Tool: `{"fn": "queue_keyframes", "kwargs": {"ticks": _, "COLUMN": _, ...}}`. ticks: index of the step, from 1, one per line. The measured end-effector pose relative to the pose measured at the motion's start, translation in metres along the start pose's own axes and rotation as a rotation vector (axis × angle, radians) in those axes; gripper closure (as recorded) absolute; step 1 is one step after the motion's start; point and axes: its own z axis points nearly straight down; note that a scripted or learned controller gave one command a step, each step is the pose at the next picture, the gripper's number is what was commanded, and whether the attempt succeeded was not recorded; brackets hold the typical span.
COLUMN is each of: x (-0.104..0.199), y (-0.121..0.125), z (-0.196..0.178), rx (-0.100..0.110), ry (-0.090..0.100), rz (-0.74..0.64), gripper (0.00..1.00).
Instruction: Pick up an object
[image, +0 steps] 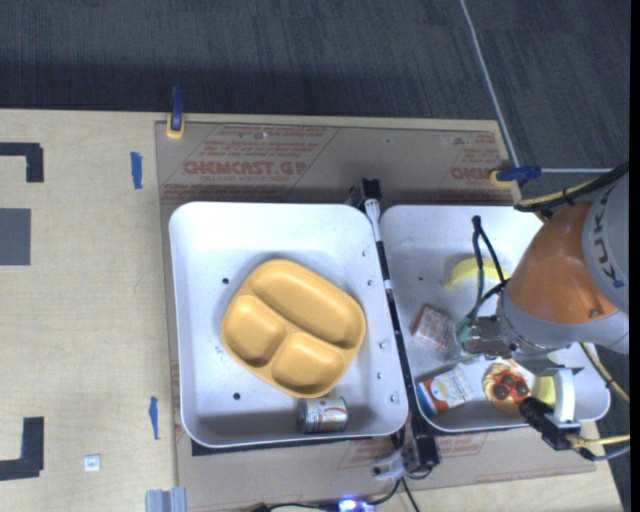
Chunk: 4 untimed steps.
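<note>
Gripper (478, 338), finger state not discernible, sits low in the right bin (420, 225) at lower right among a packet (433, 325), carton (447, 388) and yellow ball (463, 272); crowding risks a missed grasp.

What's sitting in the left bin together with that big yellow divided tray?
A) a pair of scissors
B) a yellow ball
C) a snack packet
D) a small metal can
D: a small metal can lies on its side just below the yellow divided tray, near the front wall of the left bin.
</note>
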Motion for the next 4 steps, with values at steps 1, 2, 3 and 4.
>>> {"fn": "queue_keyframes", "kwargs": {"ticks": 1, "x": 0.000, "y": 0.000, "z": 0.000, "rx": 0.000, "ry": 0.000, "rz": 0.000, "gripper": 0.00}}
{"fn": "queue_keyframes", "kwargs": {"ticks": 2, "x": 0.000, "y": -0.002, "z": 0.011, "rx": 0.007, "ry": 0.003, "rz": -0.001, "gripper": 0.00}}
{"fn": "queue_keyframes", "kwargs": {"ticks": 3, "x": 0.000, "y": 0.000, "z": 0.000, "rx": 0.001, "ry": 0.001, "rz": -0.001, "gripper": 1.00}}
{"fn": "queue_keyframes", "kwargs": {"ticks": 4, "x": 0.000, "y": 0.000, "z": 0.000, "rx": 0.001, "ry": 0.001, "rz": -0.001, "gripper": 0.00}}
